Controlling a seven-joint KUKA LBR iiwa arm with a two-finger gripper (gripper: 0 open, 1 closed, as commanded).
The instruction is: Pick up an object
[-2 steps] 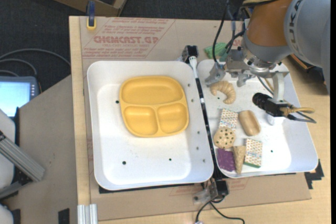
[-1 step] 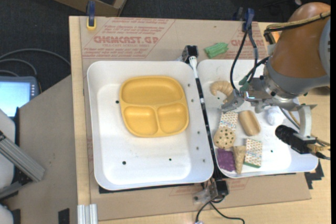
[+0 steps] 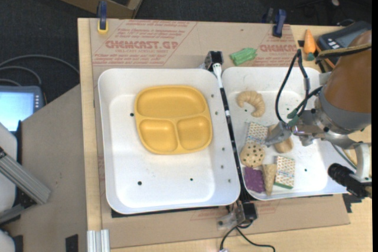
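The right bin (image 3: 307, 186) holds several toy foods. A tan croissant (image 3: 253, 102) lies at its back left. A checkered wafer (image 3: 257, 131), a spotted cookie (image 3: 253, 154) and a purple piece (image 3: 254, 179) line its left side, with a sandwich wedge (image 3: 286, 172) towards the front. My gripper (image 3: 279, 136) reaches in from the right, low over the bin's middle. It sits just right of the wafer and right above a small tan lump (image 3: 286, 145). The arm's grey body hides the bin's right part.
The left bin (image 3: 118, 144) holds a yellow divided plate (image 3: 173, 118). A green piece (image 3: 243, 56) lies on the board behind the bins. Black cables (image 3: 295, 85) loop over the right bin's back. Blue clamps (image 3: 278, 22) hold the board's far edge.
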